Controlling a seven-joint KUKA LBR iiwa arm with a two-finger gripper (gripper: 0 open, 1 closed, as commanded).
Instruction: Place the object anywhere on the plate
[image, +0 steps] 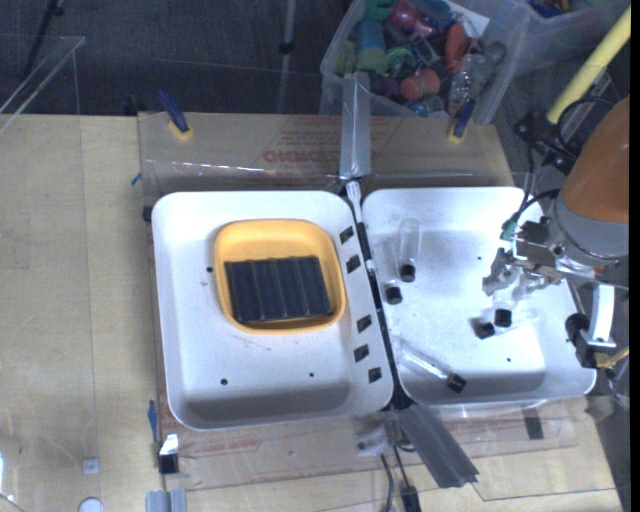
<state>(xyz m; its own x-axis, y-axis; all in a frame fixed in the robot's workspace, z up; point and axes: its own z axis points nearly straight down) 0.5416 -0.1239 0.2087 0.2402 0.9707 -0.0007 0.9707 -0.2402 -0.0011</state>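
A yellow plate (228, 245) sits in the left bin (180, 330). A dark ribbed rectangular block (278, 290) lies flat on the middle of the plate. My gripper (510, 288) hangs over the right part of the right bin (450, 225), far from the plate. It is open, and its silver fingers (495, 282) point down and to the left with nothing between them. A small black piece (503, 318) lies on the bin floor just below the fingertips.
Other small black pieces (407, 270) (393, 294) (484, 328) (455, 382) are scattered in the right bin. So are a clear upright tube (408, 237) and a clear flat piece (422, 362). A ridge with black tabs (360, 295) divides the bins. A toy-filled box (420, 45) stands behind them.
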